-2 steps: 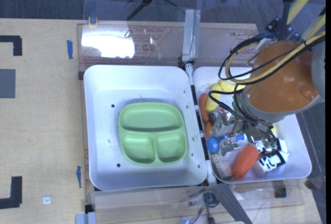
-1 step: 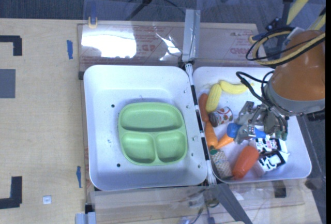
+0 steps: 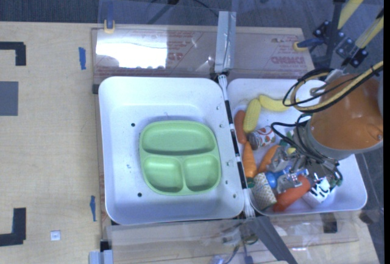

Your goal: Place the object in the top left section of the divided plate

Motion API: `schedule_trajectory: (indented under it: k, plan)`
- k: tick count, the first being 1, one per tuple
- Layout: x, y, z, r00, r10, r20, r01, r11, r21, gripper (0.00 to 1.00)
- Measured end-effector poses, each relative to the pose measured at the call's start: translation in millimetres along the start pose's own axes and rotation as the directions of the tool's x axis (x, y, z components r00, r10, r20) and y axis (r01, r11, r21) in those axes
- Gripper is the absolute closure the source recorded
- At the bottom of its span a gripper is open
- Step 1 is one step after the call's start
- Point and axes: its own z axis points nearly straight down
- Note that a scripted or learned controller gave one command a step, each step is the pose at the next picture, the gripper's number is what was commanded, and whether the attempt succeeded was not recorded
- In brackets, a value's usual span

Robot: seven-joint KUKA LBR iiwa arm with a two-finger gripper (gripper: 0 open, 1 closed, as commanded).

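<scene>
A pale wooden bench [image 3: 42, 153] carries two white bins. The left bin [image 3: 116, 135] holds a green divided plate [image 3: 180, 156] — all its sections bare, with free white floor around it. The right bin [image 3: 356, 192] is crowded: a banana [image 3: 268, 102], carrots [image 3: 249, 161], small objects. The gripper [image 3: 298, 174] is low among them — whether it grips anything, I cannot tell.

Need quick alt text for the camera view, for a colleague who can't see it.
The gripper is down among toy foods in the right bin; the green divided plate sits in the left bin.
</scene>
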Motion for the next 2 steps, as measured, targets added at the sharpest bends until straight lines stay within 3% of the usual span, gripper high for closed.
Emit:
schedule_trajectory:
  k: [1, 2]
  plan:
    - [-2.8, -0.9, -1.2, 1.0, 0.001, 0.01, -0.001, 1.0, 0.003, 0.0]
    - [-20.9, -1.1, 20.8, 0.962, -0.273, 0.011, 0.273, 0.962, 0.004, 0.0]
